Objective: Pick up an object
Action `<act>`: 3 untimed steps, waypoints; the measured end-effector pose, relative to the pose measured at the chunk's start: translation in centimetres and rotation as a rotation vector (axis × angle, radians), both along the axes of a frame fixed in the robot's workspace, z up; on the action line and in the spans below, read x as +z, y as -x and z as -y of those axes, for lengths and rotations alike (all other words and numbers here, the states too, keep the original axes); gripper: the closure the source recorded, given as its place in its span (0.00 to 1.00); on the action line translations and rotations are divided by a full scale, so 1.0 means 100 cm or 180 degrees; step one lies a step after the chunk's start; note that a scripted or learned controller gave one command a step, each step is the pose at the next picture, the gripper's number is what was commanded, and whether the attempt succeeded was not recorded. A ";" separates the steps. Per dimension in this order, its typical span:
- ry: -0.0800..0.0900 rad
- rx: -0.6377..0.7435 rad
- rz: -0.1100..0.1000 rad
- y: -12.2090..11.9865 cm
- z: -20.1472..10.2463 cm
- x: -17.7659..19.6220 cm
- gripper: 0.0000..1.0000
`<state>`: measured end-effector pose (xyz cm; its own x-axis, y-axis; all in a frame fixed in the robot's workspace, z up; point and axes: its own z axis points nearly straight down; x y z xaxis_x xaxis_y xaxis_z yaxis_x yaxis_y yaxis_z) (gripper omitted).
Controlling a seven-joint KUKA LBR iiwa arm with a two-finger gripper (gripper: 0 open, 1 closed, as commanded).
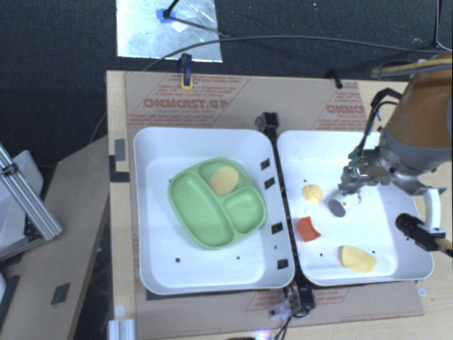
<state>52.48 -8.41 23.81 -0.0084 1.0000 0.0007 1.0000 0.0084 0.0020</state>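
Lowest in the frame, near the bottom right, a pale yellow food piece (357,258) lies in the right bin (403,271). A bit higher and to the left is a small red piece (307,228). Higher again sit a small grey cylinder (336,207) and a round yellow ball (312,193). The gripper (350,188) hangs just beside the cylinder, maybe touching it. I cannot tell how the jaws are set, and nothing shows between them. In the left bin (152,261) a green divided plate (216,204) holds a yellow food piece (224,180). To do this well, the jaws should probably go straight down with one on each side of the cylinder, then squeeze before lifting, so it does not roll.
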 end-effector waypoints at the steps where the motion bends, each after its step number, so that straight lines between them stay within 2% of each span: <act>1: -0.0004 0.0005 -0.0003 0.001 -0.046 0.002 1.00; 2: -0.0007 0.0009 -0.0003 0.006 -0.108 -0.005 1.00; 3: -0.0005 0.0006 -0.0001 0.008 -0.158 -0.004 1.00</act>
